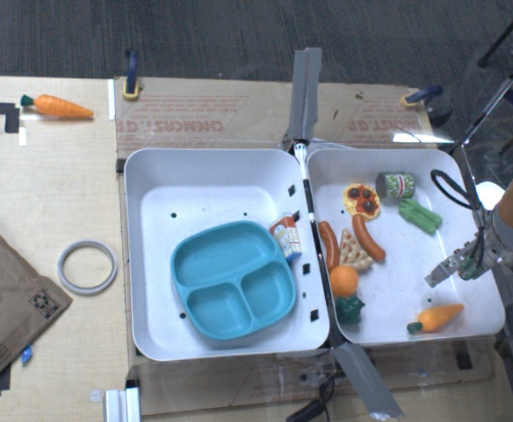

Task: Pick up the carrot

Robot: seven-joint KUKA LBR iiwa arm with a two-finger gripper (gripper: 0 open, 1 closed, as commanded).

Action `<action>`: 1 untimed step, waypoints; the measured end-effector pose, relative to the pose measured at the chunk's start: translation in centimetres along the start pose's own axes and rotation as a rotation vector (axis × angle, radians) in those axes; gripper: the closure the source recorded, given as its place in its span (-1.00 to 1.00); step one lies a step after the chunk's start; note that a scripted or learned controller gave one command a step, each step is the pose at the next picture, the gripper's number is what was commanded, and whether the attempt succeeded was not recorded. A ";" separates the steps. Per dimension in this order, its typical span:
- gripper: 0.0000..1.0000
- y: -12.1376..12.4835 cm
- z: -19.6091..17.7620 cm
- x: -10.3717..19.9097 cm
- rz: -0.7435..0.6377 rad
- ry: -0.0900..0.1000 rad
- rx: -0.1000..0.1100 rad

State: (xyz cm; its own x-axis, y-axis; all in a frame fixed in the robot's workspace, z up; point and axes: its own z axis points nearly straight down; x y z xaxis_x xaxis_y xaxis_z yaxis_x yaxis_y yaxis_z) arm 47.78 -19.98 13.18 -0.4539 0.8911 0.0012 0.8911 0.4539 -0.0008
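1. The small orange carrot with a green top [436,318] lay at five o'clock in the right white bin [397,328].
2. The metal two-finger gripper [454,268] hovered just above it, finger spread unclear.
3. Farther off sat the orange ball [343,280].

both white bins [151,262] look like smooth, slightly glossy plastic. the blue divided plate [232,280] in the left bin is matt plastic with soft edges. in the right bin, the carrot [438,317] near the front right corner has a smooth, waxy plastic look, as do the orange [343,280] and the two sausages [368,238]. the green pod [420,215] looks ridged and matt. the gripper [454,266] appears to be dull grey metal. the bench top [46,192] is pale, matt wood, with brown cardboard [213,117] behind the bins and a glossy tape ring [88,265] at the left.
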 end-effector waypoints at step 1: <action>1.00 3.6 -7.0 7.0 0.082 -0.002 -0.001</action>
State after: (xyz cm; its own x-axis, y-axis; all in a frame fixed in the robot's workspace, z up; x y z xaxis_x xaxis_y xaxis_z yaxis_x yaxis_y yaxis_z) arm 47.84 -12.15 20.17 -0.3791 0.9253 -0.0009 0.9253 0.3791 -0.0003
